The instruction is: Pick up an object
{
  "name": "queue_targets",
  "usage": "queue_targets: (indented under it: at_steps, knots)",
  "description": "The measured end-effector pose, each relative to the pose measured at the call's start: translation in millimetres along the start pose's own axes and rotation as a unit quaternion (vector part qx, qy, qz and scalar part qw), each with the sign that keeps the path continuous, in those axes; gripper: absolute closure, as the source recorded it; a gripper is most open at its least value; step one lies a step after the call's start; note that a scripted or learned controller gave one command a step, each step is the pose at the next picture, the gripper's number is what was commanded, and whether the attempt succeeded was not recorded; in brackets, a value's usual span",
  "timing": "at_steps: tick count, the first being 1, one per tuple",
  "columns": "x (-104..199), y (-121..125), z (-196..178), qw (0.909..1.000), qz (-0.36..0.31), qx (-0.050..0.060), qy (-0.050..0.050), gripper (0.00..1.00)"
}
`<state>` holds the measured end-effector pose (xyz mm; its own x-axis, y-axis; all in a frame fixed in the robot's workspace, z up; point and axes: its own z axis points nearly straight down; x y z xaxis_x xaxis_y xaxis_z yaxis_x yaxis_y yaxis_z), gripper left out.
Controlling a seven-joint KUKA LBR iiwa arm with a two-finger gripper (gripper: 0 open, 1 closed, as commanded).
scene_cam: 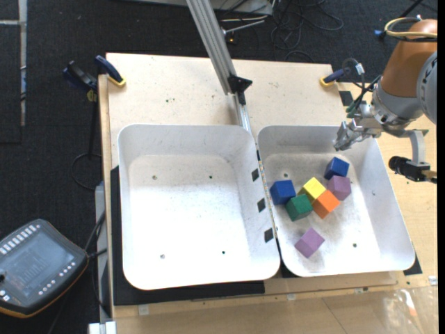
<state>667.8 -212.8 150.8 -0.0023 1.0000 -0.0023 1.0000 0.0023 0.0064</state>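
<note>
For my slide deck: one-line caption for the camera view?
Gripper poised over the right bin, above seven coloured blocks.

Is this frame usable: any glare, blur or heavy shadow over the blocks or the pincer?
Camera view: light is even and soft, with faint shadows under the blocks, such as the yellow block. The right bin is bright white without washing out the colours. The pincer is small and soft-edged against the bin wall, so its fingers are hard to read. The dark floor around the bench loses detail.
</note>
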Motion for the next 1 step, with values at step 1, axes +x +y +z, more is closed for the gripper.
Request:
queue_targets:
  at_steps: [1]
  knots:
    - [3.3, 3.6, -64.8, 1.0, 0.0, -0.002, -0.001, 1.0]
